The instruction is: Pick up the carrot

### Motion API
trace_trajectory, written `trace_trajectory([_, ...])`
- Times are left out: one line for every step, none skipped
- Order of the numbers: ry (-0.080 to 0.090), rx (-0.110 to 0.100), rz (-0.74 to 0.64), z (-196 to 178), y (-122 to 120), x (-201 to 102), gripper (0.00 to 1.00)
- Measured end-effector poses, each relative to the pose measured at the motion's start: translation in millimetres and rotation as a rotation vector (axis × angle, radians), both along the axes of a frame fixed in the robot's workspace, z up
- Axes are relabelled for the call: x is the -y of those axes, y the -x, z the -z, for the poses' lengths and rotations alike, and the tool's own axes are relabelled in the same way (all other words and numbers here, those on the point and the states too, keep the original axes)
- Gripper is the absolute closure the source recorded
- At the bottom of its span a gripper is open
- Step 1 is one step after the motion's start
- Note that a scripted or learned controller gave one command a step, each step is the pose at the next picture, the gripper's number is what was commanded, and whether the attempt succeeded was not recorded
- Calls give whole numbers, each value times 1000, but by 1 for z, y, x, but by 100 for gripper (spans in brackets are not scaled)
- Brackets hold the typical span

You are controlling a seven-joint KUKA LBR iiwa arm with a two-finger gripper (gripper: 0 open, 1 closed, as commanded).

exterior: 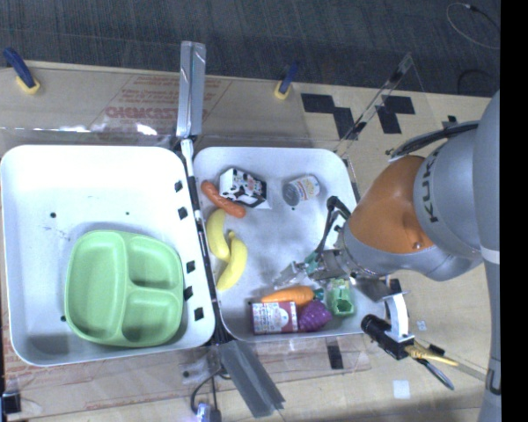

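carrot (287, 295): smooth, tapered, orange, lying flat | gripper (310, 269): thin metal fingers just above it, blurred, spread or pressed unclear

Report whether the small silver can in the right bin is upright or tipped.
Tipped. The small silver can lies on its side near the right white bin's far wall, round end facing the camera.

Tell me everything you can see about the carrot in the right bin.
The carrot is a small orange piece, smooth like a plastic toy, lying flat and roughly left to right near the front of the right bin. It rests along the top of the red-labelled can, beside the purple item. The gripper is close above its right end; a grasp cannot be confirmed.
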State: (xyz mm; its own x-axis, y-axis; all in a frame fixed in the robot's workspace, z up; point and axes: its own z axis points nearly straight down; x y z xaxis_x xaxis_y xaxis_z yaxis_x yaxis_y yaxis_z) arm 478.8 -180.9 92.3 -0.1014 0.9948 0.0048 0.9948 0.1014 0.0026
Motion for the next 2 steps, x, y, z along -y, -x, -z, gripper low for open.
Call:
trace_trajectory([3,-4,-206,1,2,-20,0])
trace_trajectory([3,-4,-206,1,2,-20,0])
